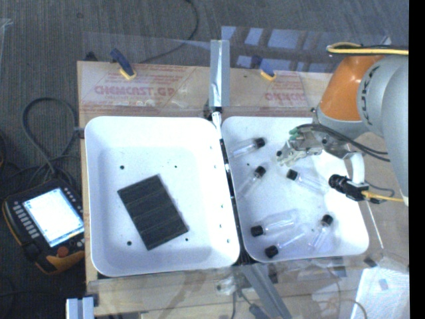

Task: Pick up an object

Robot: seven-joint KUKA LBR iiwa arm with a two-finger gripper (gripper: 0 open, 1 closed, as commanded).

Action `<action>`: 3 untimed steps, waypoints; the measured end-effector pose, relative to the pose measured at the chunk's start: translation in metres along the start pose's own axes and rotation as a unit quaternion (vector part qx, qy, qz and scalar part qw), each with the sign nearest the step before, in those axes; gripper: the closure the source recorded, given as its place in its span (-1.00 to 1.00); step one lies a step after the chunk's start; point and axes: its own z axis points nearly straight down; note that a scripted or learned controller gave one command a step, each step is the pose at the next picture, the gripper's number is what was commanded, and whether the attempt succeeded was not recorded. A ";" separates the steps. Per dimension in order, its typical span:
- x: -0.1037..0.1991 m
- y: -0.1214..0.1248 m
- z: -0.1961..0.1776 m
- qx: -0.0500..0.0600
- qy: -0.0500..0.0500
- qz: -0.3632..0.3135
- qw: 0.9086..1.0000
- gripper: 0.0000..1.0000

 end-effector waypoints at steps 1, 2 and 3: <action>0.000 0.000 0.000 0.000 0.000 0.000 1.000 -1.00; 0.000 0.000 0.000 0.000 0.000 0.000 1.000 -1.00; 0.000 0.000 0.000 0.000 0.000 0.000 1.000 -1.00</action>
